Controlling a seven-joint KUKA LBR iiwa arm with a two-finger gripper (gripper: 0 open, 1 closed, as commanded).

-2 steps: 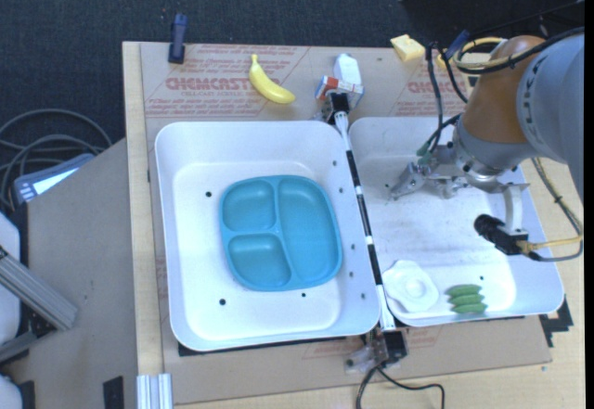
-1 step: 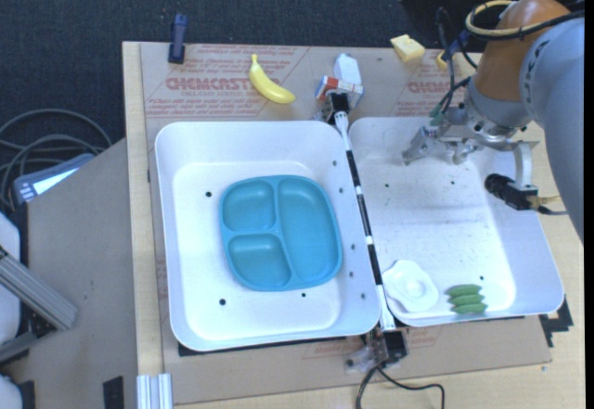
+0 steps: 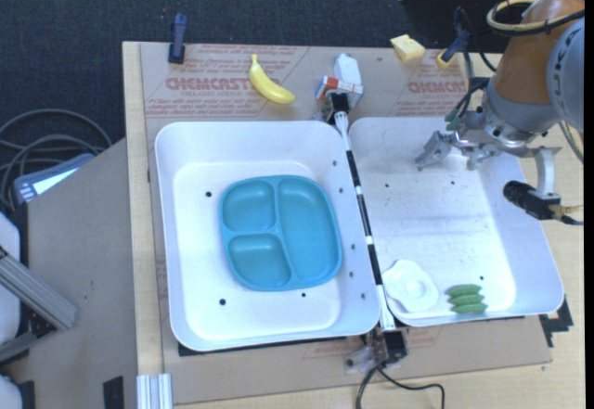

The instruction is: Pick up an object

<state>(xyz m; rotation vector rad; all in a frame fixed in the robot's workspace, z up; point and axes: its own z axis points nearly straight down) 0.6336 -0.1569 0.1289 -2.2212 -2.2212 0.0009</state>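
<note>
— So, what is in the left bin (image 3: 186, 166)?
— A blue plate (image 3: 280, 233). It is smooth plastic with round corners and three little sections. It lies flat in the middle.
— And the right bin (image 3: 520, 240)?
— Near the front edge sits a green pea pod (image 3: 466, 298), bumpy and long. Just beside it is a small white lid (image 3: 410, 287), round and shiny.
— Where is the gripper (image 3: 457, 149)?
— Over the back of the right bin, far from the pea pod. Its metal fingers (image 3: 432, 154) are spread apart, with nothing between them.
— Anything outside the bins?
— A curved yellow banana (image 3: 268, 83) lies on the brown cardboard (image 3: 204, 83) behind the left bin.
</note>
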